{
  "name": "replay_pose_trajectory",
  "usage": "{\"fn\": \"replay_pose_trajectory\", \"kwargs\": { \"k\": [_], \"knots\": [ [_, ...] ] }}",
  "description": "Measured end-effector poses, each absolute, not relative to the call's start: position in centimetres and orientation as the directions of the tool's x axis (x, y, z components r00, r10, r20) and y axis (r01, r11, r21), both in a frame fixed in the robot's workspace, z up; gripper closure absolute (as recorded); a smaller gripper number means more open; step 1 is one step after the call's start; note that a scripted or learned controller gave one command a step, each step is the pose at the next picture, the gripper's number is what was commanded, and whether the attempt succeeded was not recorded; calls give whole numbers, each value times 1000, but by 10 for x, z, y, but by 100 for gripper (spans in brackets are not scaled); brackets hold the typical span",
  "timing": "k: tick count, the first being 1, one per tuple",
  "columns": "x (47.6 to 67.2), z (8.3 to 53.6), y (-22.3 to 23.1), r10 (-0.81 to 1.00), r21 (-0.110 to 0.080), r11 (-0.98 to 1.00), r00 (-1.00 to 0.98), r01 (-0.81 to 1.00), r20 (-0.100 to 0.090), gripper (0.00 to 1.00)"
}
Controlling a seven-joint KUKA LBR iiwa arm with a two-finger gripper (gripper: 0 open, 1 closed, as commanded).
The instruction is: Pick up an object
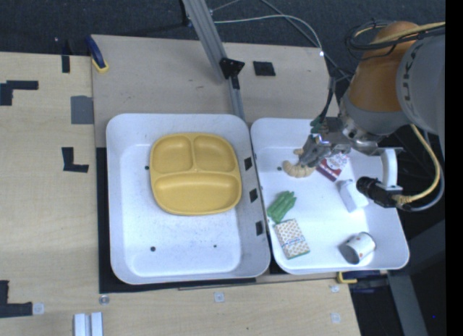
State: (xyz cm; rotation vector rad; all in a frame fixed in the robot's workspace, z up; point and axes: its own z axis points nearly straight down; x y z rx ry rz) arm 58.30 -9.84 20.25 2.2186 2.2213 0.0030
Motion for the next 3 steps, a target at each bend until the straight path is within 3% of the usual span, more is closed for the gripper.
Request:
{"fn": "replay_pose_trajectory", "kwargs": {
  "k": [1, 3],
  "knots": [
    [568, 199, -45, 1000, -3, 5, -5, 1000, 1, 100],
    [567, 215, 64, 1000, -2, 8, -8, 1000, 2, 100]
  ]
}}
